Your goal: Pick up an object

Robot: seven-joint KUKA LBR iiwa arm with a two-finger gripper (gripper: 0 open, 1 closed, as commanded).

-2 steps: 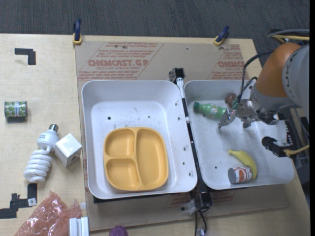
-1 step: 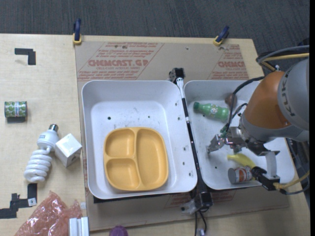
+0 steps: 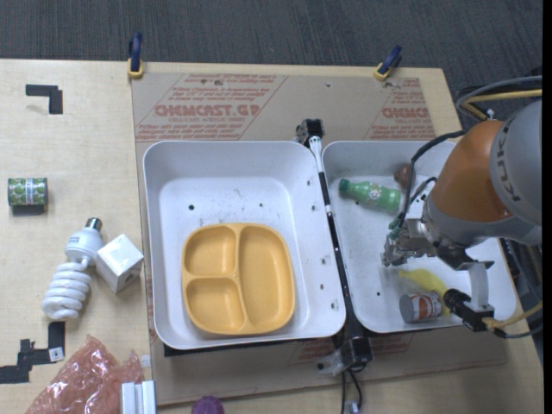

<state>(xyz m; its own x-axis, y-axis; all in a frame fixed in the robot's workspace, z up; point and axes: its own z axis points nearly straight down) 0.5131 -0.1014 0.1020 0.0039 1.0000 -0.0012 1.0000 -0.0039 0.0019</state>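
Note:
In the right bin point(image 3: 366, 300) lie a green bottle point(image 3: 371, 193), a yellow banana-like object point(image 3: 421, 278) and a small tin can point(image 3: 420, 307) on its side. A brown object point(image 3: 403, 175) peeks out near the far wall. My gripper point(image 3: 395, 254) hangs low over the bin's middle, just left of the yellow object and below the green bottle. The arm's grey and orange wrist point(image 3: 470, 184) covers the bin's right part. The left bin point(image 3: 164, 231) holds a yellow divided plate point(image 3: 238, 278).
Outside the bins, on the bench at the left, lie a white spiral light bulb point(image 3: 72, 270), a white cube point(image 3: 120, 262), a small green can point(image 3: 28, 192) and a pink mesh bag point(image 3: 86, 376). A black divider rod point(image 3: 328, 210) runs between the bins.

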